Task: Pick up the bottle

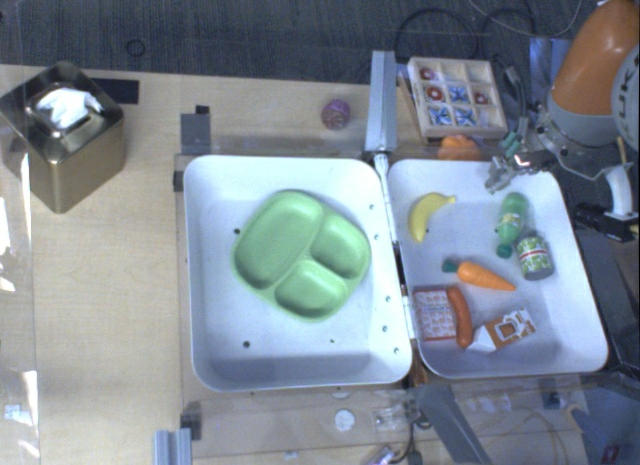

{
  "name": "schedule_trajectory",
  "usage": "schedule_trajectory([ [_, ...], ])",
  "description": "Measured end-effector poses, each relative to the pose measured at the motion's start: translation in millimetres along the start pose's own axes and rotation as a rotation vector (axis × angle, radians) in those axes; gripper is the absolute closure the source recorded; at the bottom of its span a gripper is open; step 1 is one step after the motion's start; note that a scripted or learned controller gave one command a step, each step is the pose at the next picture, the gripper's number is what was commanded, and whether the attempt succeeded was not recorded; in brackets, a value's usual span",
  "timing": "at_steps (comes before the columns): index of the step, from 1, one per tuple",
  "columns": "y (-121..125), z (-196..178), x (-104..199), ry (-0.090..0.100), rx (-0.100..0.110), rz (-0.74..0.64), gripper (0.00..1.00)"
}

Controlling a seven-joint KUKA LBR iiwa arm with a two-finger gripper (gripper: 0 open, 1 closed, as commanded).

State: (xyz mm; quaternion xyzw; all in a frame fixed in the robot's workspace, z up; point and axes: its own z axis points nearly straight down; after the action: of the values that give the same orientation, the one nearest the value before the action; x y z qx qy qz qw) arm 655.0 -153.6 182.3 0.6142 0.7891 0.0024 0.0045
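1. The small green plastic bottle (511,220) lies in the right-hand shallow white bin (580,298), in its upper right part; its long axis runs nearly up and down the view, tilted slightly, with the darker green end toward the bin's far rim and the paler end toward the near side.
2. Just below and to the right of the bottle stands a small green-labelled can (535,257), close beside it, perhaps touching; I cannot tell which.
3. Left of the bottle, with bare bin floor between, lies a yellow banana (428,214); below the bottle lies an orange carrot (481,274), near its paler end.
4. Further below the bottle are a red-patterned flat packet (434,314), an orange sausage-shaped piece (461,317) and a small orange-and-white carton (511,329).
5. The grey two-finger gripper (503,167) hangs just above the bottle's darker end, over the bin's far rim; whether its fingers are spread or closed cannot be told.
6. Right of the bottle, bare floor runs to the bin's right wall.
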Motion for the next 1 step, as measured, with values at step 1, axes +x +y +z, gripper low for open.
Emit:
schedule_trajectory([
  [1, -0.1, 0.2, 0.1, 0.000, 0.000, -0.001, 0.00],
])
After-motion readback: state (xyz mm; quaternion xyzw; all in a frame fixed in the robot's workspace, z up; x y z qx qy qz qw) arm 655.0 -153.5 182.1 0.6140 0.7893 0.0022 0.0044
